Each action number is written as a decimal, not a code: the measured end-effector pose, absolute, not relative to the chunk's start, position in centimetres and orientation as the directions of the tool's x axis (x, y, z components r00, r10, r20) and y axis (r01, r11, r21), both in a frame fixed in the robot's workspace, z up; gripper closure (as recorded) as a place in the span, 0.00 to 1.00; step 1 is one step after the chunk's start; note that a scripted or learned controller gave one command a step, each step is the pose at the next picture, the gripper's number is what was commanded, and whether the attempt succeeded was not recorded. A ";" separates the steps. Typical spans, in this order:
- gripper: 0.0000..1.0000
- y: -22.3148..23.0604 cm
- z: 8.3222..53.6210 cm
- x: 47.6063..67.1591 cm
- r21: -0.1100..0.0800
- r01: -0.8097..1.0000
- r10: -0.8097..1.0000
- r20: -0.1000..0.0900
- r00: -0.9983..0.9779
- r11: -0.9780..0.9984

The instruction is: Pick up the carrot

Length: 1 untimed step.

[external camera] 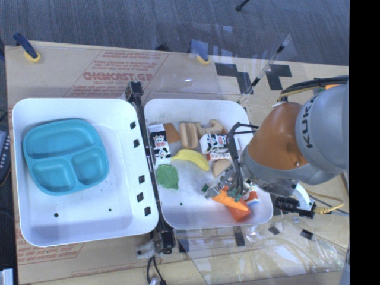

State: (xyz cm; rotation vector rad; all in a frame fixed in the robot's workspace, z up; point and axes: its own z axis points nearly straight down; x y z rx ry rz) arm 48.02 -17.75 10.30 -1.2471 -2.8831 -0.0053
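The carrot lies in the lower right corner of the right-hand bin, near the front wall. Its long axis runs diagonally, from upper left to lower right in the camera view. Which end is the tip cannot be determined. The gripper sits directly over the carrot's upper-left end, touching or just above it. The state of the grasping parts cannot be determined; the wrist and cabling obscure them. The carrot's body extends toward the bin's corner.

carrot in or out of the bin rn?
In. The carrot lies on the floor of the right bin, near its front right corner, with the gripper right over it.
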 end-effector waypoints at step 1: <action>1.00 -11.2 16.7 49.1 0.001 0.973 0.973 0.002 -0.232 0.232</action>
